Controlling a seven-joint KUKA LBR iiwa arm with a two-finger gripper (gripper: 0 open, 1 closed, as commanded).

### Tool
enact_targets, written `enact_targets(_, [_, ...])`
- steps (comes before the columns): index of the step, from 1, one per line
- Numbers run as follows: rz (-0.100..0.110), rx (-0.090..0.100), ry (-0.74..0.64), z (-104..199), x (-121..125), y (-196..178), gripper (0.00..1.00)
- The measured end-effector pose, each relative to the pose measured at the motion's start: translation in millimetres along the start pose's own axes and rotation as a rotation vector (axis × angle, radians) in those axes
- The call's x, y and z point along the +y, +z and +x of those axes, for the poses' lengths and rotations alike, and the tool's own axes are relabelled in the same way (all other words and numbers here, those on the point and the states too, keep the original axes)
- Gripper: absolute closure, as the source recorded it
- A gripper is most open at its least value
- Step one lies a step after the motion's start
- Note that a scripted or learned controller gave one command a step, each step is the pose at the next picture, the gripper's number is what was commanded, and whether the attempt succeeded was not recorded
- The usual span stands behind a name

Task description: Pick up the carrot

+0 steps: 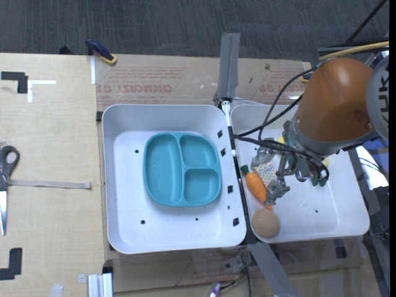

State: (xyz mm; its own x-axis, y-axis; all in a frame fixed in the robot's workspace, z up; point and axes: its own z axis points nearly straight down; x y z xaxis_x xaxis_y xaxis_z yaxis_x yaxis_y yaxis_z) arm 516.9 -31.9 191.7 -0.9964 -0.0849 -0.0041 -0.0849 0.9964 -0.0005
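In the right shallow white bin (346, 224), the small orange carrot (255, 186) lies near the left wall, just above a round tan potato-like ball (266, 223). The grey two-finger gripper (277, 189) hangs just beside the carrot; its state cannot be told. A turquoise divided plastic plate (182, 169) sits in the left white bin (124, 228)

The carrot (255, 185) is small and orange, with a green stub at its upper-left end. It lies flat on the floor of the right-hand bin (322, 224), tilted so that its tip points down and to the right. It sits just left of the gripper (276, 189), close beside the lower finger; whether they touch cannot be told.
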Motion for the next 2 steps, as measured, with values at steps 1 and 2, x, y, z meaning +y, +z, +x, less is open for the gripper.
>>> enact_targets(1, [-0.001,0.001,0.068,6.2,43.9,-0.4,0.0])
enact_targets(2, [-0.001,0.001,-0.127,14.0,-63.0,70.8,0.0])
